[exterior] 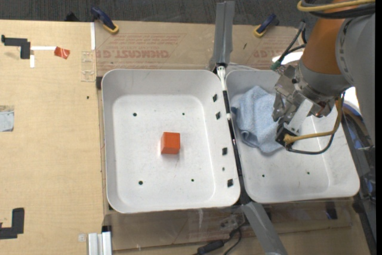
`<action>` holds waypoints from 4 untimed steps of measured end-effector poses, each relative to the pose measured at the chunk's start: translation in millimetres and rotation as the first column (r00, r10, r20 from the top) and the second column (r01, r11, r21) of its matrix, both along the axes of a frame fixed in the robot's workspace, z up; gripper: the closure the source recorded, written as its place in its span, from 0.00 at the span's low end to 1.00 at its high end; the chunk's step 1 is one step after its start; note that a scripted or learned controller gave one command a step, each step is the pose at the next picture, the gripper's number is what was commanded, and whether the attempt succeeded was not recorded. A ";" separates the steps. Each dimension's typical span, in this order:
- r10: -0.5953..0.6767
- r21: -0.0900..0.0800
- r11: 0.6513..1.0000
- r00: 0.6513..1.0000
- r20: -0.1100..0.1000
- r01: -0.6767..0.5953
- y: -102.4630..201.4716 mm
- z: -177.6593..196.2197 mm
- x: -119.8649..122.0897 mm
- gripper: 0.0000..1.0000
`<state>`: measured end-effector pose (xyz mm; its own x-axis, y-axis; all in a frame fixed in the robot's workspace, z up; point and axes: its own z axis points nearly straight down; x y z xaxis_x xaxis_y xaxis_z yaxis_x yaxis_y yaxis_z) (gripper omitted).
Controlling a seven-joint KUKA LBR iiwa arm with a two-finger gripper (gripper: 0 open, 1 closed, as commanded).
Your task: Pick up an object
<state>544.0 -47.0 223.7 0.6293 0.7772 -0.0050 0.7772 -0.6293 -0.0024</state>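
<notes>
Well, cloth (250, 115): pale blue, crumpled in a heap in the right bin (310, 179), up against the wall nearest the other bin
gripper (280, 115): low over the cloth's edge on the view's right side; touching or just above, can't tell which; open or closed, can't tell from this angle either; nothing seen held
block (171, 143): small orange-red cube, alone near the middle of the left bin (137, 179), well apart from the gripper
likely target: the cloth, judging by where the gripper is
cloth handling: prob light, soft, floppy; won't break, won't slip much; will sag & drape when lifted, may drag across the bin floor
where to grip cloth: on a raised fold or bunched ridge, not a flat single layer; pinch straight down so fabric gathers in the grip
risk: a thin pinch could pull free, or the grip could close on air beside the fold
block handling, if chosen instead: prob light, stiff, flat-sided; take it across two opposite faces, squared up to them, else it could twist or pop out
</notes>
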 end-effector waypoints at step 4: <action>0.275 0.001 0.962 0.962 0.001 -0.275 -25.8 -4.6 114.3 1.00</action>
<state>658.3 -72.8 219.1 0.3915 0.9202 -0.0035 0.9202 -0.3915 -0.0019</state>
